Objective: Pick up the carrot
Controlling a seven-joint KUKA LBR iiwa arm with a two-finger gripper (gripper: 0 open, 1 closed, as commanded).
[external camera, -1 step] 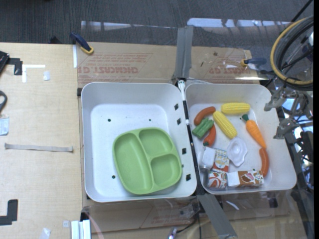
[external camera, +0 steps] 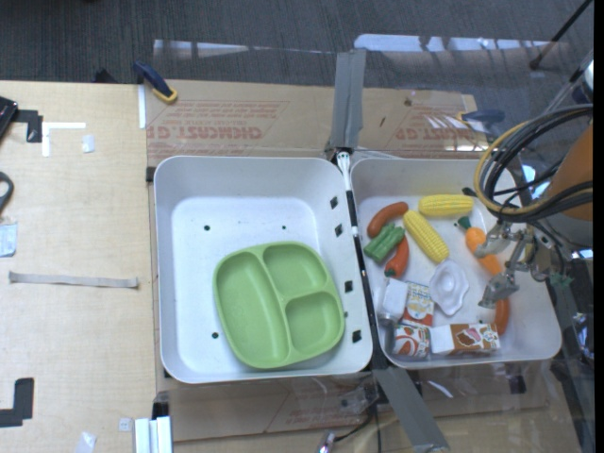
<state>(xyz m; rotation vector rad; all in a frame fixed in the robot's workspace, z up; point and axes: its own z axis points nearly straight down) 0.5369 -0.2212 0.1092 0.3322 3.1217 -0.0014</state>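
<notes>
The carrot (external camera: pixel 491 263) lies near the right wall of the right bin (external camera: pixel 538 347), its orange tip showing just under the hand (external camera: pixel 510 270), with a small orange fruit (external camera: pixel 478 239) touching or nearly touching it on the far side. The arm (external camera: pixel 571 182) hangs in from the right, cables looped above, and the hand sits low over the carrot; whether its fingers are spread or closed cannot be told from here, nor whether anything is between them. A red sausage-like piece (external camera: pixel 501 315) lies just nearer the front, a clear cup (external camera: pixel 449 286) to the left, two corn cobs (external camera: pixel 427 235) beyond. To do this well, the hand should likely centre across the carrot's narrow width, clear of fruit and wall, then close and lift straight. The left bin (external camera: pixel 179 253) holds a green tray (external camera: pixel 278 302).
</notes>
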